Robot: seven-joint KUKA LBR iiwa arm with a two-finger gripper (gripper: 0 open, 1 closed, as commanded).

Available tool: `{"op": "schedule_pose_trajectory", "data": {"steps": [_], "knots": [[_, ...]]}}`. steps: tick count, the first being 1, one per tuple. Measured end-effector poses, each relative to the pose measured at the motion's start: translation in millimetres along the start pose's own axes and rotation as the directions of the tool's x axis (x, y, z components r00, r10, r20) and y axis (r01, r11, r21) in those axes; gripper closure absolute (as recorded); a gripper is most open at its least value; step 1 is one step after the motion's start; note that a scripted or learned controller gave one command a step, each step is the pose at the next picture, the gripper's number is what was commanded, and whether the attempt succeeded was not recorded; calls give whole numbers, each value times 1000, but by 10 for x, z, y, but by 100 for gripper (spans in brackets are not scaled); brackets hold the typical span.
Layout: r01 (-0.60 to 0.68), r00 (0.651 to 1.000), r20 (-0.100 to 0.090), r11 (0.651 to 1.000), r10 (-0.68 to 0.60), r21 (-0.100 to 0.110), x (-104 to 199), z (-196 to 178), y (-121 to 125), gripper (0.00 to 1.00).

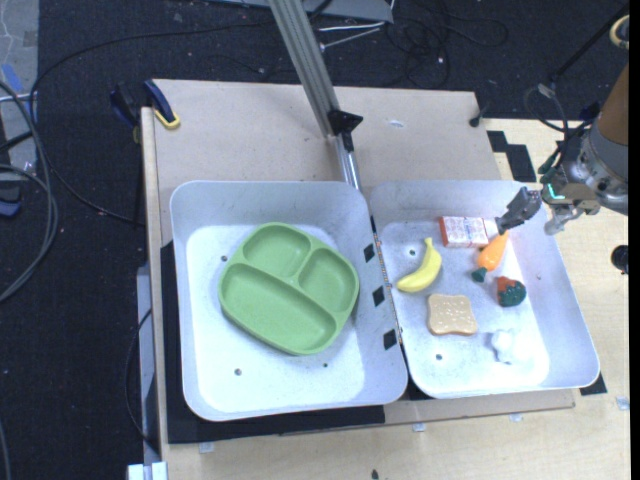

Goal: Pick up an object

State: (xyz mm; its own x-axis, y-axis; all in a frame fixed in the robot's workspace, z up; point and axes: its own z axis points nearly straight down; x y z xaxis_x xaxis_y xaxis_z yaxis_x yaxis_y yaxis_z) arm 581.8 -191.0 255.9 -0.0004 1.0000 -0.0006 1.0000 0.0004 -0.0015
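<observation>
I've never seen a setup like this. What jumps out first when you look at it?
The big green divided plate lying in the left bin draws the eye first. Next comes the right bin, scattered with toy food: a yellow banana, a slice of toast and an orange carrot. The gripper hangs at that bin's far right corner, beside the carrot.

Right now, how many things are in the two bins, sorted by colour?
Green: 1, the divided plate in the left bin
Yellow: 1, the banana
Orange: 1, the carrot
Red: 2, the box and the strawberry
Tan: 1, the toast slice
White: 1, a small object
Total: 7
</observation>
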Motion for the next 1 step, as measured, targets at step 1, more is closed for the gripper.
{"op": "schedule_pose_trajectory", "data": {"steps": [1], "knots": [[0,1000,0,1000,0,-2,0,-9,5,0]]}}
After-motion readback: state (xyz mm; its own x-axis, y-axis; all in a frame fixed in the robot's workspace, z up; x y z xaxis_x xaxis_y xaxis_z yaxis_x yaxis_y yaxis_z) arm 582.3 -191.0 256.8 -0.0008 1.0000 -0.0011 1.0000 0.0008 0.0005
